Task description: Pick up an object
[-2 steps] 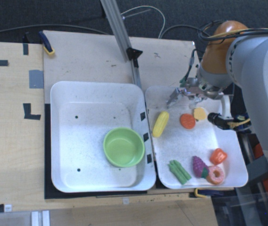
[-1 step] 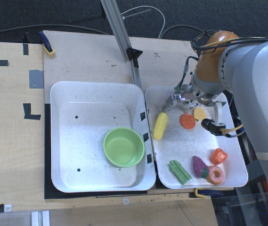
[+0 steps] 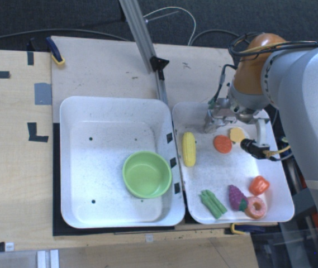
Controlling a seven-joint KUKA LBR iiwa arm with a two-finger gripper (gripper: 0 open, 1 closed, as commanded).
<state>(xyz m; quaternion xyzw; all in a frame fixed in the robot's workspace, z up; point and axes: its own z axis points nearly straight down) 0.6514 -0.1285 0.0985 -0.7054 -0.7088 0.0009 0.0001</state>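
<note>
Toy food fills the right bin (image 3: 281, 202): at the lower right of the frame a pink doughnut (image 3: 256, 207), purple grapes (image 3: 235, 196) and a green bean pod (image 3: 212, 203); higher, a corn cob (image 3: 189, 148) and an orange round piece (image 3: 222, 144). Just above that piece hangs the tool (image 3: 219, 119), gripping nothing; its opening I cannot tell. Best, I judge, to drop straight and centred on one isolated piece.

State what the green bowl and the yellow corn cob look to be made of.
Round light-green bowl: probably plastic, with a smooth, even, matte colour and a thin rim. Yellow corn cob: likely moulded toy plastic, uniformly coloured with a slight sheen; too small to confirm.
</note>
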